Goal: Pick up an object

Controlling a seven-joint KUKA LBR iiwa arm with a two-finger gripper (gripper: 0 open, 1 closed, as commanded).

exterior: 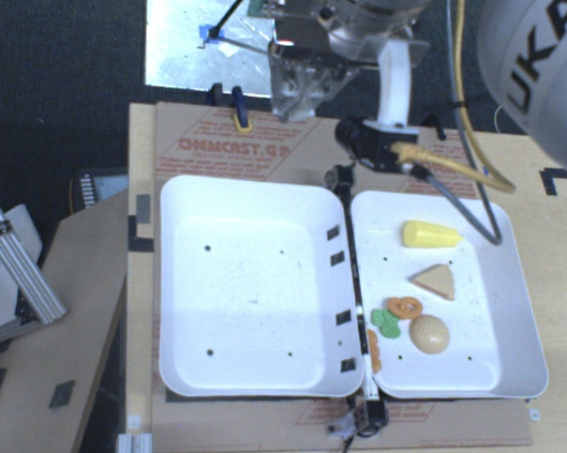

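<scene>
— What is lying in the right bin [519,306]?
— A yellow block [429,235], a tan wedge [436,281], an orange ring [405,308] touching a green piece [385,322], and a tan ball [429,333] are sitting there.
— Where is the tool [303,92] hanging?
— It is hanging high, behind the left bin [177,291], over the brown counter [221,148].

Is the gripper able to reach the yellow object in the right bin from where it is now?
Probably yes. The gripper hangs above the bench's far edge, and the yellow object lies uncovered near the right bin's far side, apart from the other pieces. Nothing stands over it.
</scene>
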